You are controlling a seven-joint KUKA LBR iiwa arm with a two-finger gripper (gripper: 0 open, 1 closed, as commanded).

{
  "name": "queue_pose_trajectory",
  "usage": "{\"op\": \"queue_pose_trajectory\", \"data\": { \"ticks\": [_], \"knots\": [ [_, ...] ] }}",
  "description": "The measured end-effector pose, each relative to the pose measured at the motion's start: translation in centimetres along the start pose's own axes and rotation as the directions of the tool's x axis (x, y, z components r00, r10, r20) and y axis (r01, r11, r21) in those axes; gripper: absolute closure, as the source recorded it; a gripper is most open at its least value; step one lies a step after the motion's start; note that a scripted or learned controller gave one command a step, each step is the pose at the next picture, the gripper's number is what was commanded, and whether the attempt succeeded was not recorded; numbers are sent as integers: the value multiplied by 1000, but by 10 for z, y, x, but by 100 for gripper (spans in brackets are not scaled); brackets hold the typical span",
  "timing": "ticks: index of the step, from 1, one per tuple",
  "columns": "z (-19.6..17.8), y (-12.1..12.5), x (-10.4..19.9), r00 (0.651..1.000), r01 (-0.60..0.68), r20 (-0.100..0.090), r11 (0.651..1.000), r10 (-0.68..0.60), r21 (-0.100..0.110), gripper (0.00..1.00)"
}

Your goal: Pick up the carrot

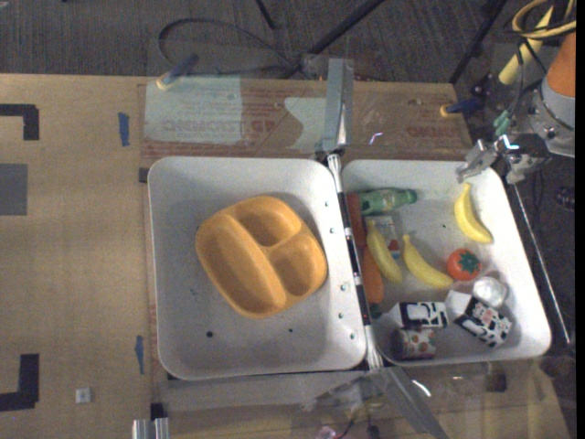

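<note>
Presumably staged for approach: gripper (491,156) over right bin's (530,291) far right corner, finger state indiscernible, carrot (367,262) along its left wall.

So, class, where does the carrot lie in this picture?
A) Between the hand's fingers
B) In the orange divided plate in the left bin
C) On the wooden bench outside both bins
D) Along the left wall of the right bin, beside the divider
D: the carrot lies lengthwise against the left wall of the right bin, next to a banana, far from the hand.
</note>
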State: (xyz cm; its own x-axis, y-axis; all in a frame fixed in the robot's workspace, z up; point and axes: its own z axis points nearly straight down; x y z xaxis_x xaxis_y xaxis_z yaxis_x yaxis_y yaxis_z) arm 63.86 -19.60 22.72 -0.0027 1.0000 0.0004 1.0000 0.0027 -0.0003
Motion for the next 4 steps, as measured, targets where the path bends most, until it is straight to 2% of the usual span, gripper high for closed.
{"op": "queue_pose_trajectory", "data": {
  "ticks": [1, 2, 3, 4],
  "knots": [
    [140, 29, -10, 980, 199, -29, 980, -198, 13, 0],
    [138, -40, -13, 999, 48, -15, 999, -48, -6, 0],
    [137, -91, -10, 991, -135, -20, 991, 134, -9, 0],
    [138, -86, -9, 1000, 6, -10, 1000, -6, -5, 0]
  ]
}}
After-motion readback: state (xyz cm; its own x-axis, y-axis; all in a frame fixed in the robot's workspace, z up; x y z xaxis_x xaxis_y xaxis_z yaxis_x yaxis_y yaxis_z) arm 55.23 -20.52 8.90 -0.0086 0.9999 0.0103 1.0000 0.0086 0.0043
